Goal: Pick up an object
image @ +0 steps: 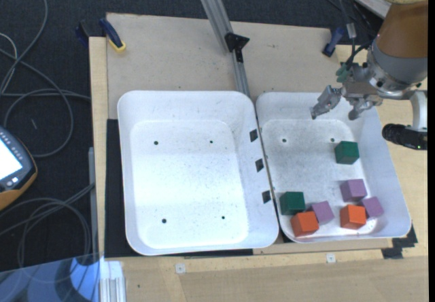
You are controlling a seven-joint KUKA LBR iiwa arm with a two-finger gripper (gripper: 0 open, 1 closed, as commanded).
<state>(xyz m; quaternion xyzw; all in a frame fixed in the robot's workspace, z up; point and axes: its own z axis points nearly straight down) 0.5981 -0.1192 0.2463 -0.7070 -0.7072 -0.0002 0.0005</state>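
Seven blocks (346, 152) lie below the parted fingers (338, 108).

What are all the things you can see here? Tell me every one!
green blocks: 2, green, right bin, one mid-right, one near front left
purple blocks: 3, purple, right bin, front right
orange blocks: 2, orange, right bin, front edge
bins: 2, white, side by side, left bin, right bin
clamps: 2, blue, bench back corners
metal bar: 1, silver, slanting down between the bins
arm: 1, grey and orange, upper right
claw: 1, grey, open, over the right bin's back
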